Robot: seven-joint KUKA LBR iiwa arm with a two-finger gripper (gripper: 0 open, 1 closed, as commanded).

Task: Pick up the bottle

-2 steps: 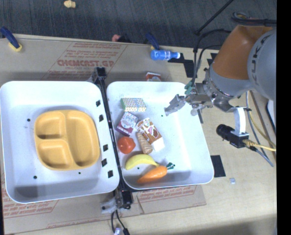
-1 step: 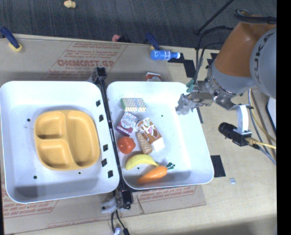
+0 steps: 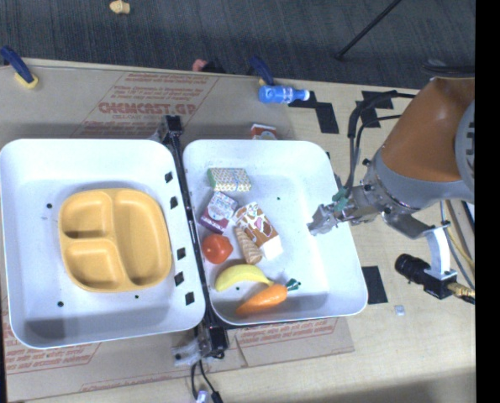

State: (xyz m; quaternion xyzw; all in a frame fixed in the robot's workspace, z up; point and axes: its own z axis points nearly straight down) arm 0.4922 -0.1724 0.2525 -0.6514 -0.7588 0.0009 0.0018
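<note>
Blue bottle (image 3: 281, 95) lying on its side on tabletop (image 3: 384, 342), outside right bin (image 3: 313, 162) at its 12 o'clock, gripper (image 3: 323, 221) over that bin's 3 o'clock rim, well apart from bottle, grip state cannot be told, yellow divided plate (image 3: 115, 239) in left bin (image 3: 31, 166)

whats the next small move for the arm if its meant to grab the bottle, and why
Probably travel toward the far side of the bench. The gripper sits low at the right rim of the right bin, while the blue bottle lies on its side outside both bins, on the bench beyond that bin's far edge. Nothing lies between them except the bin rim, so lifting slightly first seems wise.
</note>
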